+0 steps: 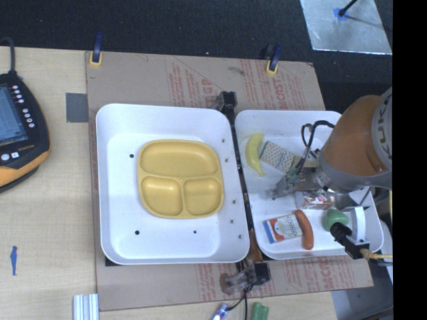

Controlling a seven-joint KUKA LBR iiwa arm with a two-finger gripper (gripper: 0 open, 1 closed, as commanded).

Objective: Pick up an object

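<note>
Hand (285, 185) low in right white bin (267, 247), beside yellow plastic banana (254, 154); cannot tell my grip state; positioned for pick.

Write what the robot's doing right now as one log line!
gripper low in right bin | near banana | sausage untouched | nothing visibly held

Grey arm (373, 135), orange band, black cable, metal hand (288, 184).
</note>
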